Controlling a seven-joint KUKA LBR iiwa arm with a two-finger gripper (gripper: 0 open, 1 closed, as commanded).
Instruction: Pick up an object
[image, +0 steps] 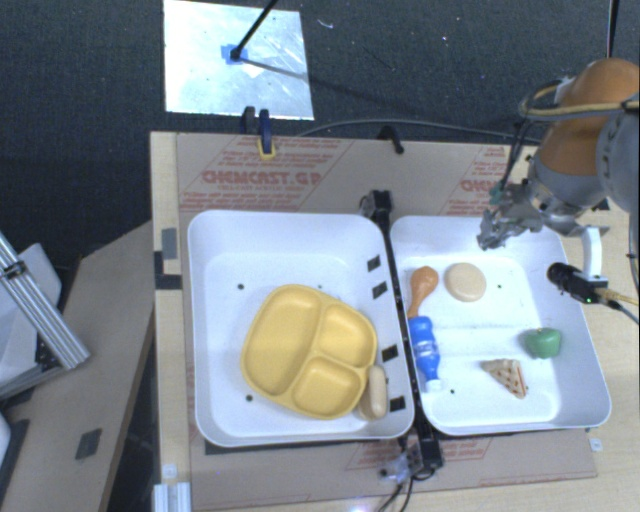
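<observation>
- Grey jaws (492, 236) are hovering over the far edge of the right bin (590, 395), carrying nothing; whether they are parted or closed cannot be told at this distance.
- Nearest candidate, a round beige piece (465, 282), is lying just below and slightly left of the jaws, apart from them.
- Advisable approach: centring straight above that piece before descending, avoiding the orange drumstick-shaped item (422, 288) beside it.
- Farther out, a blue bottle (424, 351), triangular wedge (508, 377) and green object (544, 343) are lying well apart.
</observation>
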